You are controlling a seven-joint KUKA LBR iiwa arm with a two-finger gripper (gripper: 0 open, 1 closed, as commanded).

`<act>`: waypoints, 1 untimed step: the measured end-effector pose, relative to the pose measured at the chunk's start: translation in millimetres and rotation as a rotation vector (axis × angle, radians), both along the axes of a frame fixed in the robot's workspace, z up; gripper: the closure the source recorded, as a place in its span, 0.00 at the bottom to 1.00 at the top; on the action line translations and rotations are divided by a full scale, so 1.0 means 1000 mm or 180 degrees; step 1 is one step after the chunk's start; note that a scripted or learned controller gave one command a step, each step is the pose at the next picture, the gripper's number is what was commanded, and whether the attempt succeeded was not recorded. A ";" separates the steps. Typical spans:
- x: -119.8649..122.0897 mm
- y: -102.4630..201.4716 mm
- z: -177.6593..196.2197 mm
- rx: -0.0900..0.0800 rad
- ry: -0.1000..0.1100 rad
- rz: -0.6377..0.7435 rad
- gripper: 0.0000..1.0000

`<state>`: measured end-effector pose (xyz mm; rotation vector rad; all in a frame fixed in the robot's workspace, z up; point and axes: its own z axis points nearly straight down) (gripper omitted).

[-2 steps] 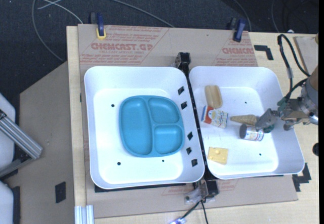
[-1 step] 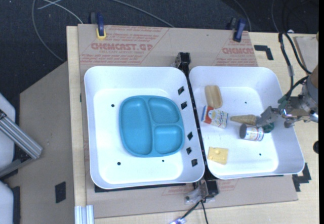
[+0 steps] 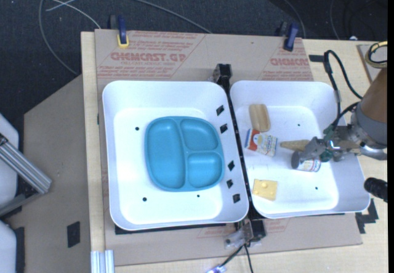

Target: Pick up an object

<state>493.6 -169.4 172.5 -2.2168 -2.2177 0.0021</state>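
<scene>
Two bins sit side by side on the tabletop [image 3: 172, 50], their inner walls touching. The left bin [image 3: 123, 204] holds a tray [image 3: 184, 153] near its middle. In the right bin [image 3: 320, 201], a bread piece [image 3: 260, 117] lies toward the back left, a carton [image 3: 261, 142] just before it, and a cheese slice [image 3: 265, 188] at the front left. The tool [image 3: 306, 158] hangs over the bin's right half, right of the carton.

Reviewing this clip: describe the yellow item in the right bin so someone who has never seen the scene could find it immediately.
Start at the right bin, the one the arm reaches into. Go to its near-left corner, beside the divider between the bins: the cheese slice lies there flat and alone. It is the only yellow, square piece with holes, unlike the tan bread and the small carton farther up.
</scene>
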 end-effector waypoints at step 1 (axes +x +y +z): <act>0.001 0.004 -0.043 0.0000 0.0000 0.0000 0.00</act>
